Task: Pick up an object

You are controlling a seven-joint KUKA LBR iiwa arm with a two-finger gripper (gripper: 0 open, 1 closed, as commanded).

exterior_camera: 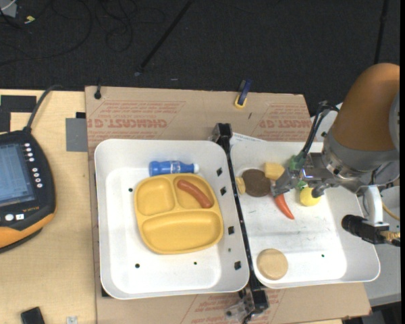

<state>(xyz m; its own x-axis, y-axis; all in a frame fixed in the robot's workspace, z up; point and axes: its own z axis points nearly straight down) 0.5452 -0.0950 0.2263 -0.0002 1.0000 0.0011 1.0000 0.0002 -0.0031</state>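
The right bin (351, 265) holds a brown round disc (255, 183), a yellow wedge (274, 171), a red-orange pepper (285, 206), a small yellow object (309, 196) and a tan round disc (273, 263). My gripper (299, 186) hangs low over the bin's middle, open. One finger is by the pepper's upper end and the other by the yellow object. Nothing is visibly held between them. The wrist hides part of the yellow object.
The left bin (115, 248) carries a yellow divided plate (179, 229) with a sausage (195, 193) in one compartment, and a blue bottle (170, 168) lies behind the plate. A black divider (233, 201) separates the bins. A tablet (13, 181) sits at far left.
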